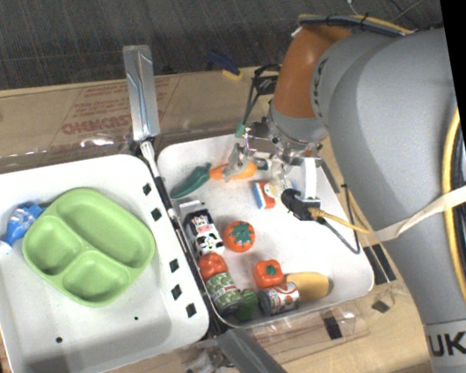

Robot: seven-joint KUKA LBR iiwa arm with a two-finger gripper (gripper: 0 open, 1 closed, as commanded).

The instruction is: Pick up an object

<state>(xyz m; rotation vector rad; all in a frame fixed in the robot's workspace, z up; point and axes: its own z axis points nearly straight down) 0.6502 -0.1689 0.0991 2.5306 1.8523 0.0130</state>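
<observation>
Carrot [242,169], orange, lies in the right bin [354,267] right under my claw [261,151], at its left tip, near the bin's far wall. I can't tell how far the claw is open or if it grips anything; the wrist hardware blocks that. Just left of the claw sits a green pod [189,181], touching the carrot's end or nearly so. Just below the claw, toward the camera, is a small white-orange-blue piece [263,194]. Further below: a tomato [239,236], a cow-print carton [203,233] to its left along the divider, then a red bottle [219,284], an orange pepper [268,274], a can [278,299] and a yellow piece [311,283] by the near wall. Well left of the claw, the left bin [30,351] holds a green tray [89,245] with three compartments, and a blue thing [21,220] pokes out past its far-left edge. Arm [388,154] comes in from the right, orange band just behind the claw.
</observation>
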